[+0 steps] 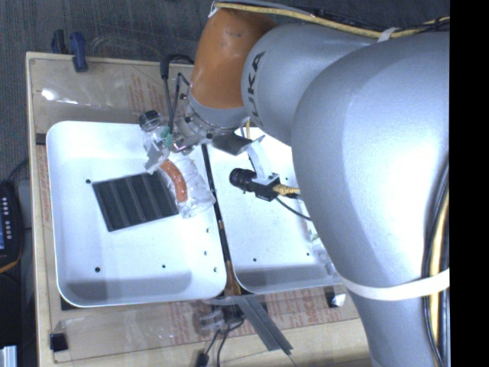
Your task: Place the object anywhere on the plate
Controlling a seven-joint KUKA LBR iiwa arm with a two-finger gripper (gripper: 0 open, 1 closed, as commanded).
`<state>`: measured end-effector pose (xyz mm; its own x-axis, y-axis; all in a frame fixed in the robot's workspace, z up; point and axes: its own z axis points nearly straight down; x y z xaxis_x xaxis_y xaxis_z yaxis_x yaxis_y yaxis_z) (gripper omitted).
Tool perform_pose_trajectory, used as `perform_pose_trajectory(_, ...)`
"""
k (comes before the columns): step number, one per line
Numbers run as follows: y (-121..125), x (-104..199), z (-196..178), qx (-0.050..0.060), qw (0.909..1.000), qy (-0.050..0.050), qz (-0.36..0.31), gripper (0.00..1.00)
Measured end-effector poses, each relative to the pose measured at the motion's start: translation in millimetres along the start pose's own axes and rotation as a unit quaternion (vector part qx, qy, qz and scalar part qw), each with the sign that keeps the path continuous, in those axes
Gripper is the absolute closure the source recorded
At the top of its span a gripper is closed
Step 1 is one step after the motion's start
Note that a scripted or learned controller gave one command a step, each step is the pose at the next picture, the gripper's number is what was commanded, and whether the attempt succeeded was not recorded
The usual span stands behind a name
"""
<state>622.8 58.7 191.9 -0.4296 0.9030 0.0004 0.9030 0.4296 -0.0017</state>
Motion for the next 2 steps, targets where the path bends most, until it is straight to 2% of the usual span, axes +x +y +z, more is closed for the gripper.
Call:
perform_pose_trajectory(1, -29.7, 35.2, -40.0, 0.001, 0.9968, 0.0, -0.08, 1.0)
perform_pose_trajectory(2, 0.5, -2.5, 1.4, 0.0, 0.9683, 0.0, -0.25, 1.0)
